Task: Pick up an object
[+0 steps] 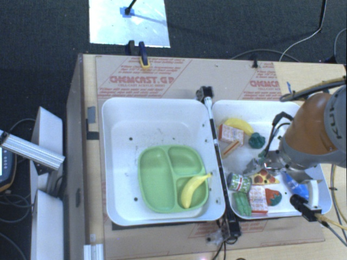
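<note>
Pizza slice toy (265, 177) is the likely target: it lies in the right bin (320, 203), directly under the gripper (259, 166), which hangs low over the bin's middle. You cannot tell from this view whether the claw is spread or clenched, and nothing can be seen gripped in it, so treat the object as not yet secured.

Step in hand, as a judgement: the approach or grasp attempt, with the lift not yet done. Before you command a lift, the next move calls for a confirmed closure on one item alone. The clutter is tight here. Taking the pizza slice toy as the landmark: a green-labelled can (237, 182) lies just to its left, a red-and-white packet (258, 198) just below it, a dark green toy (256, 140) above it, a yellow banana-like piece (239, 125) farther up and left, and a blue item (293, 185) to its right. A neighbour may be nudged or caught along with it.

Surface and room: well left of the pizza slice toy, the left bin (122, 140) holds a green divided plate (157, 177) with a banana (192, 187) on it. Both bins rest on a printed cardboard sheet (162, 75) over the bench. Dark carpet (43, 26) surrounds the bench, with cables running across it.
</note>
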You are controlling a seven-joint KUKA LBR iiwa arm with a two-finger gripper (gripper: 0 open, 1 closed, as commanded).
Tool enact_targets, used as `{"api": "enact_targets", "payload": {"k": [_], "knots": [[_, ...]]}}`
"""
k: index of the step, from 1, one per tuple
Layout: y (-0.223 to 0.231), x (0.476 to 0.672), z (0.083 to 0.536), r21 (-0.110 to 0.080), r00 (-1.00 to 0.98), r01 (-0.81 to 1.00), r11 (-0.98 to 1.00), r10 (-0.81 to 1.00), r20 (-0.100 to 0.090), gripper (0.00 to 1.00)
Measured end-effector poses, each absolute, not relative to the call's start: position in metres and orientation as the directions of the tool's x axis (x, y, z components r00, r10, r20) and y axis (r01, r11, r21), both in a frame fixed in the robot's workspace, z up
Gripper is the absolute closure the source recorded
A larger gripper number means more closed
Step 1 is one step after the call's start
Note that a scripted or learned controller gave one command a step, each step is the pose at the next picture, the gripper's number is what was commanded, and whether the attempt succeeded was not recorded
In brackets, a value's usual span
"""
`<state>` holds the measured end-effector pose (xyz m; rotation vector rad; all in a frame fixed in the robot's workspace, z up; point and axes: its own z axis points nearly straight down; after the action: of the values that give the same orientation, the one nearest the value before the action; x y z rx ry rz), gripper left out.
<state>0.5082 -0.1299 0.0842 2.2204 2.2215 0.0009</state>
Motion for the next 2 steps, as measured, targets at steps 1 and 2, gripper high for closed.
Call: {"api": "enact_targets", "payload": {"k": [1,2], "knots": [[-0.13,0.51,0.096,0.007,-0.002,1.0,0.002,1.0,0.0,1.0],[-0.043,0.54,0.185,0.005,-0.005,1.0,0.005,1.0,0.002,1.0]]}}
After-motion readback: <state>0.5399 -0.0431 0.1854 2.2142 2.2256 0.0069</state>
